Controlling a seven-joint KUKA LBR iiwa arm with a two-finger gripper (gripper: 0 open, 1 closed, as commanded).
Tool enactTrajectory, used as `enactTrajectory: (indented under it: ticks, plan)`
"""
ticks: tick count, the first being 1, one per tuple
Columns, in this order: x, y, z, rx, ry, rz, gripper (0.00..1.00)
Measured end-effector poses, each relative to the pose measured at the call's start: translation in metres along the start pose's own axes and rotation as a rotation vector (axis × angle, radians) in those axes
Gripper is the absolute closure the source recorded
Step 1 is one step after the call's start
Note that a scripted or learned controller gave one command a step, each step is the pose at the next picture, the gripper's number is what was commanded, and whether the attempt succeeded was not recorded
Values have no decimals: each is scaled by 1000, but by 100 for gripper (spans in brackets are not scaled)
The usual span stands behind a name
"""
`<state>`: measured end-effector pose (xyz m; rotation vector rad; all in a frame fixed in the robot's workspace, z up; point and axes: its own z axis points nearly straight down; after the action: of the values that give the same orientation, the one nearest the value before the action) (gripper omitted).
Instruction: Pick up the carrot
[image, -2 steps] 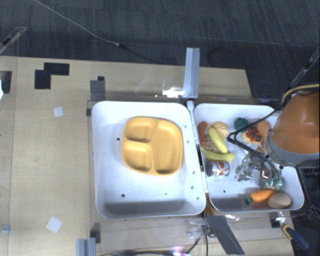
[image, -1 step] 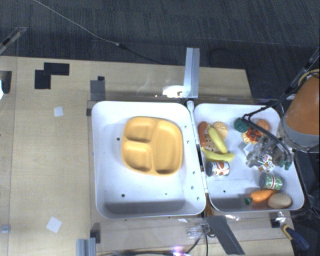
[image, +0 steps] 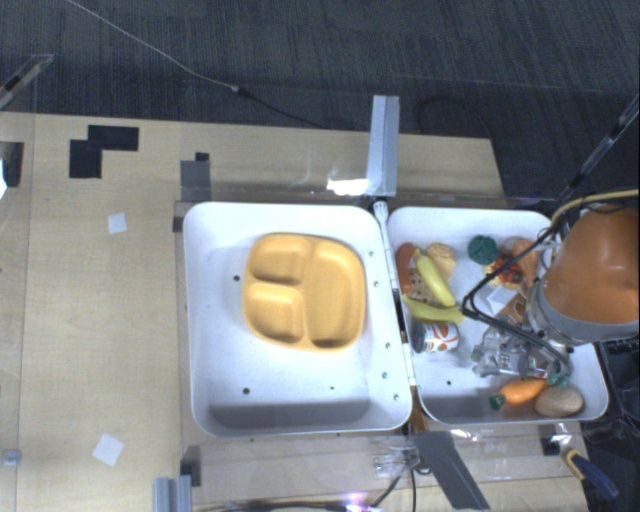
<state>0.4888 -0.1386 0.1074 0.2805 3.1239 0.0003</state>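
1. Carrot: orange, tapered, green stub end; lies at near edge of right bin, touching tan potato.
2. Gripper hovers just above carrot; open/closed state can't tell.
3. Advice: descend straight, close across carrot's thick mid-section, avoid potato.
4. Others: smooth yellow banana; left bin w/ yellow sectioned tray, glossy plastic.
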Motion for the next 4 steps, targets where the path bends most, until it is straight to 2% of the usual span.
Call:
enactTrajectory:
  ticks: [1, 2, 3, 4]
  plan:
    - [-10, -54, -1, 3, -4, -4, 100]
    - [-32, -63, -53, 1, -6, 158, 100]
    - [-50, -59, -71, 1, -4, 63, 100]
    - [-53, -58, -83, 1, -15, 61, 100]
